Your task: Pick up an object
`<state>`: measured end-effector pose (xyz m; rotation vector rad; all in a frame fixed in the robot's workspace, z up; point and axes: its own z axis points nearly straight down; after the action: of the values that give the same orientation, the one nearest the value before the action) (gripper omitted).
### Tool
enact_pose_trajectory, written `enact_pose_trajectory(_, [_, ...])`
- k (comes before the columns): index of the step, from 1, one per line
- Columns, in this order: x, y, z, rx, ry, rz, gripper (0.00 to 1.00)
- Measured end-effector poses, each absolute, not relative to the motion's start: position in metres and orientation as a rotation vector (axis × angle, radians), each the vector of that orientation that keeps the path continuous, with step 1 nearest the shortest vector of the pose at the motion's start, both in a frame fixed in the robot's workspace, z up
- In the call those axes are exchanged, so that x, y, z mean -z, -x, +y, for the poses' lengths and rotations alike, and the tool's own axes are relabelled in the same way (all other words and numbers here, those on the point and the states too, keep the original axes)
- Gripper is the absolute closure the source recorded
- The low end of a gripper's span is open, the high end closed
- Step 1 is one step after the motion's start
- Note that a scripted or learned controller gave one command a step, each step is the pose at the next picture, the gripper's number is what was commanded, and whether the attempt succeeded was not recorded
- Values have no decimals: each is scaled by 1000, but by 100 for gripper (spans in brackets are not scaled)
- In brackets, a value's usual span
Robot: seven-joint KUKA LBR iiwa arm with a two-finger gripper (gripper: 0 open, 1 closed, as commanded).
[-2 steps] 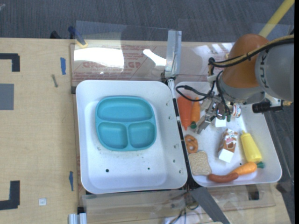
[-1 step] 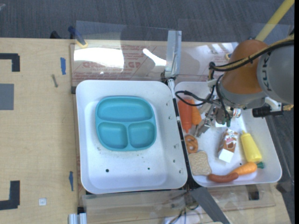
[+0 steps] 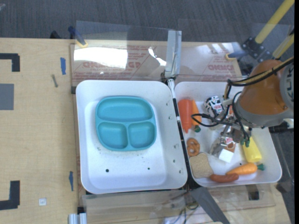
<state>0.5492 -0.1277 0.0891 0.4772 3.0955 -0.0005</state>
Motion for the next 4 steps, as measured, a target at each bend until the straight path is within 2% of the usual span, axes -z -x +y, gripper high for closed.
enact_pose_trajectory(1, [-102,-554,-127,2,-471,3083,100])
enact_pose_trajectory(2, [-90,-486,-111,3,-148,3119,100])
enact_pose_trajectory(3, [-287,-560,-203,7,-248,3115,100])
enact_pose_trajectory(4, [-282,-559,-201,0,-246,3126,0])
